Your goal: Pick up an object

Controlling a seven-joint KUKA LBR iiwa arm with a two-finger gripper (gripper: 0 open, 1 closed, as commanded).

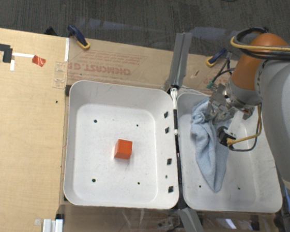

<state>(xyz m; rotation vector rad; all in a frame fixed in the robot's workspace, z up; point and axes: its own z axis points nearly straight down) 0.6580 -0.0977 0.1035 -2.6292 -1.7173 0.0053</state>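
Note:
A pale blue cloth [209, 146] hangs in the right bin [250, 197], drawn up at its top and draping down to a point near the bin floor. My gripper [219, 112] sits at the cloth's upper end, shut on a bunched fold of it. An orange-red block [123, 149] lies on the floor of the left bin [81, 131], well to the left of the gripper.
A raised divider [175, 137] with black clips separates the two bins. The arm's grey body [287, 103] covers the right side of the right bin. Cardboard [119, 66] and two clamps lie behind the bins; a wooden bench top [18, 135] spreads to the left.

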